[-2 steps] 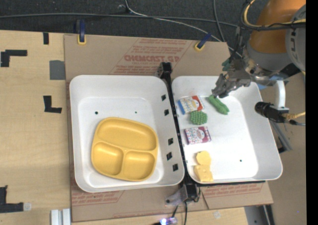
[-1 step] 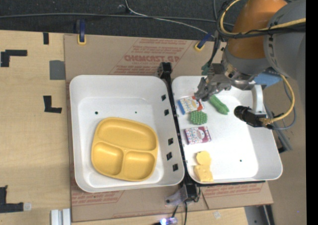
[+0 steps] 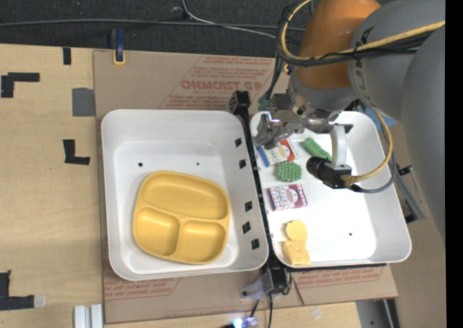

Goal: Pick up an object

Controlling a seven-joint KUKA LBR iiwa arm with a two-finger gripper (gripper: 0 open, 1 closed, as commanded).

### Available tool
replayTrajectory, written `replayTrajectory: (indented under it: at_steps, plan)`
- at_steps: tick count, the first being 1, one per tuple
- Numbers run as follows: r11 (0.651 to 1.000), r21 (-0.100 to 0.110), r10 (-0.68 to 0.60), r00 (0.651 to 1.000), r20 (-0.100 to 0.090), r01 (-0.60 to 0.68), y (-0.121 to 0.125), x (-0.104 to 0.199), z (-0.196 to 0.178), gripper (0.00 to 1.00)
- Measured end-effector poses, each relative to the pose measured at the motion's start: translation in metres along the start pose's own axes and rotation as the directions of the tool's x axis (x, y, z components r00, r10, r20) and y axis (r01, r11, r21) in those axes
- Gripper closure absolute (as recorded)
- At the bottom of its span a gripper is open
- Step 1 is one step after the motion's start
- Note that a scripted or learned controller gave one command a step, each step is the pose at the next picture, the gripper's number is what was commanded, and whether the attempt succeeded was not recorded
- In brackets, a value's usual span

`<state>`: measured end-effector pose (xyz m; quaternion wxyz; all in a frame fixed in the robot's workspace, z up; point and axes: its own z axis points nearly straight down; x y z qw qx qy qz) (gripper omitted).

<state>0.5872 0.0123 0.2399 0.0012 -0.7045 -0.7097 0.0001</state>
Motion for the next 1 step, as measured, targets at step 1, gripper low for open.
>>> replayTrajectory:
  at_steps: [1]
  plan:
    - [1.0,0.002,0.001,1.0,0.001,-0.001,0.0,0.0531,0.0133,1.0]
